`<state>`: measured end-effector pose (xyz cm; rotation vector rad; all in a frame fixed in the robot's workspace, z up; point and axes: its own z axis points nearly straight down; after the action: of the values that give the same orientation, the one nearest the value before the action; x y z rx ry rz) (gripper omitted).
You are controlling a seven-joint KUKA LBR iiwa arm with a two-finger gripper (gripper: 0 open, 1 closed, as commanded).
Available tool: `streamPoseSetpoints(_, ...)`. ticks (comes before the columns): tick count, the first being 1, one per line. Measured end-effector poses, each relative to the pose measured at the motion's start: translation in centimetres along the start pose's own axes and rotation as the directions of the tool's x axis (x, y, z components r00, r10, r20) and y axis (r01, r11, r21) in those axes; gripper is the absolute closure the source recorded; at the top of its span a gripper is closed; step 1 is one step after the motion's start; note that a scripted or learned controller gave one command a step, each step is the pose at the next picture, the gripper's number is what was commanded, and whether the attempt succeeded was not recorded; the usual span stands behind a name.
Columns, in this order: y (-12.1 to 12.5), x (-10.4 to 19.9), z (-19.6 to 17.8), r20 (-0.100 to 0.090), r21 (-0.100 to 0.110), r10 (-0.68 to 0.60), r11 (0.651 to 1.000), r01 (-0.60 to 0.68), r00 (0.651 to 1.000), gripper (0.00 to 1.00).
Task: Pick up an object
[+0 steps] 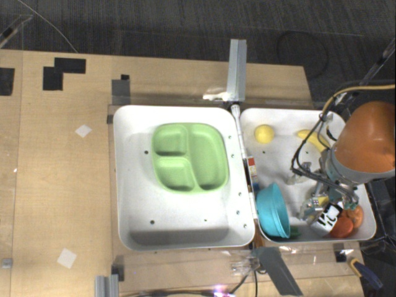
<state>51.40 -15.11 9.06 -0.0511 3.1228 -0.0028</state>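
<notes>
Low in the right-hand bin, the pincer (326,210) hangs at the end of the grey arm (365,147) with its orange band, reaching in from the right. Cables and the wrist crowd that spot, so I cannot tell whether it is spread or pressed together, nor whether anything sits between its tips. Just below it lies a small white object with black markings (328,216), and touching that on the right a rounded orange object (346,223) rests in the near right corner of the right shallow white bin (278,156). A turquoise plastic bowl (273,211) is tipped on its side against the near left wall of the same bin, close to the divider. Farther back in that bin a small round yellow ball (264,133) lies by itself near the left wall, and a yellow curved object (311,138), partly hidden by the arm's cables, lies toward the back right.

The left shallow white bin (133,184) holds a light green plastic tray with three compartments (189,156), lying flat and slightly toward the back of the bin. Both bins sit side by side on the pale wooden table (55,184), with a grey metal post (237,70) standing behind the seam between them.
</notes>
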Motion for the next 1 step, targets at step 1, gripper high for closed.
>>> streamPoseSetpoints(1, -2.85, 1.84, 0.0, 0.0, 0.0, 0.182, 0.983, -0.182, 0.983, 0.0)
